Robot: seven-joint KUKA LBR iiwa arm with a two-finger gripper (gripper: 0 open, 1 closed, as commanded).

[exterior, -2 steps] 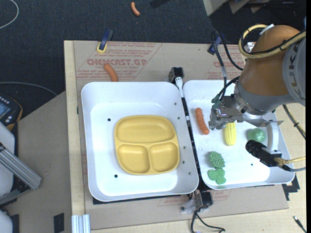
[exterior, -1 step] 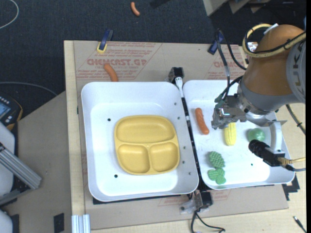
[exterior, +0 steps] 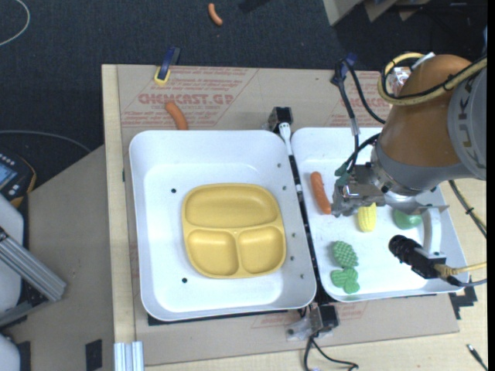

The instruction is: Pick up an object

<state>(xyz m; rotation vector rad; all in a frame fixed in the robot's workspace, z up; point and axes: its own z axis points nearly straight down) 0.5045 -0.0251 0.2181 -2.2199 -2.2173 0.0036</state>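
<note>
My gripper (exterior: 349, 197) hangs low over the right bin (exterior: 325, 141), near its left side. Just left of the gripper lies an orange carrot-like stick (exterior: 318, 192). A yellow corn cob (exterior: 366, 219) sits right beneath and beside the gripper. Nothing is visibly held. The arm's orange band and grey wrist hide much of the bin's right part.
Two green toy vegetables (exterior: 343, 253) (exterior: 346, 281) lie at the right bin's front, and a pale green piece (exterior: 405, 220) lies under the wrist. The left bin (exterior: 155, 207) holds a yellow divided plate (exterior: 232, 230). An orange sausage (exterior: 177, 115) rests on the bench behind it.
</note>
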